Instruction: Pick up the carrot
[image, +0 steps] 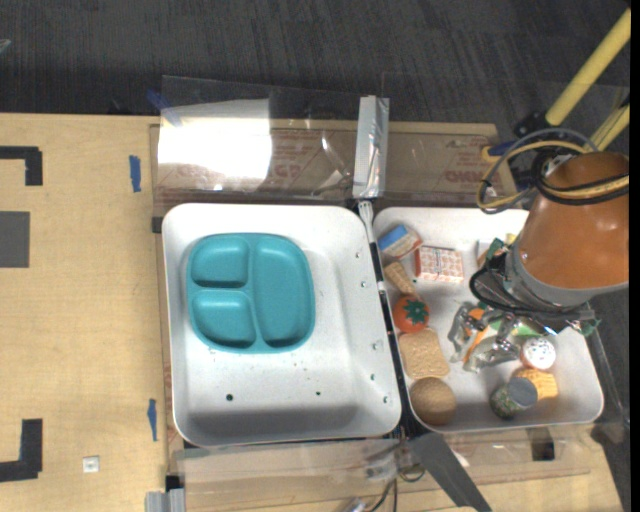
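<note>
The carrot (486, 343) shows as small orange patches in the middle of the right bin (580, 410), mostly hidden under the gripper. The gripper (482, 333) is low over that spot, hanging from the grey arm with its orange band (580, 235), which enters from the right. Metal parts of the gripper lie on both sides of the orange patches. I cannot make out whether the carrot is held or merely lies beneath.
Around the gripper lie a tomato (410, 313), a tan cracker (422, 352), a brown round bun (433, 397), corn (537, 383), a grey can (510, 400), a white shaker (540, 352) and a red-white box (440, 262). The left bin (330, 400) holds a teal divided plate (250, 290).
</note>
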